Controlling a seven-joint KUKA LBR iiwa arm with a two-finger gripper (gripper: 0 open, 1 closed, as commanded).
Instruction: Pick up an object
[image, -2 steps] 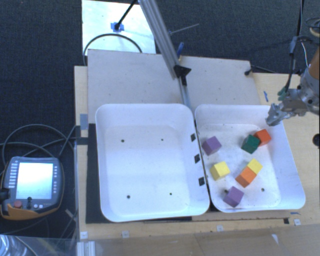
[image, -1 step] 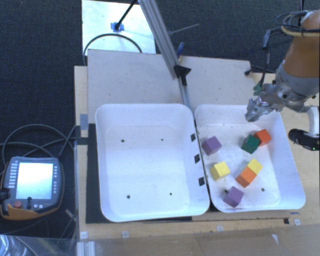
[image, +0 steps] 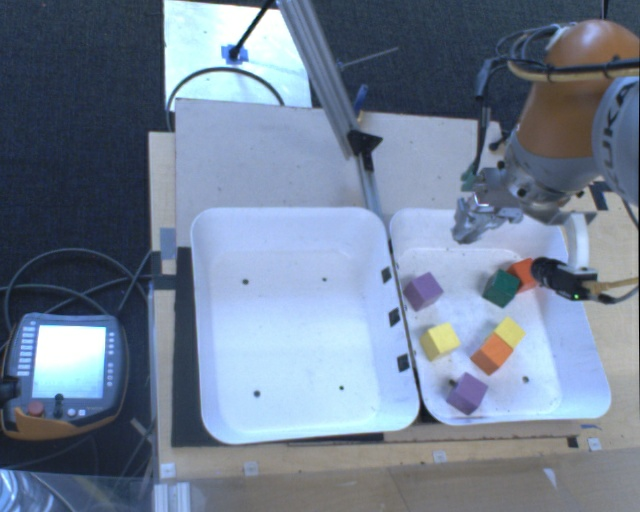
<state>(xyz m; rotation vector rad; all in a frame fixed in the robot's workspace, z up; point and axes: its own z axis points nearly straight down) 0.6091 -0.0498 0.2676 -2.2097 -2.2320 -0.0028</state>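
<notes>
Blocks are sitting loose in the right bin (image: 600, 395), seven showing: a purple block (image: 423, 290) near the bin's left wall, a yellow block (image: 439, 340) just below it, a second purple block (image: 467, 392) near the front edge, an orange block (image: 492, 353) touching a smaller yellow block (image: 509, 331) at its upper right, and a green block (image: 501, 288) lying against a red-orange block (image: 522, 272) near the right side. None of them is being lifted; all are resting on the bin floor. Pincer (image: 470, 232) is hanging over the upper part of the right bin, above and between the first purple block and the green block, apart from both. Nothing is showing between its tips; whether it is released or clenched, cannot tell at this size. Arm (image: 570, 100), grey with an orange section, is reaching in from the right. Left bin (image: 210, 300) is lying beside the right one, the two touching along the middle. Both are sitting on the bench (image: 270, 150). A teach pendant (image: 65, 375) with a lit screen is lying on the dark floor to the left, its cable looping around it.
</notes>
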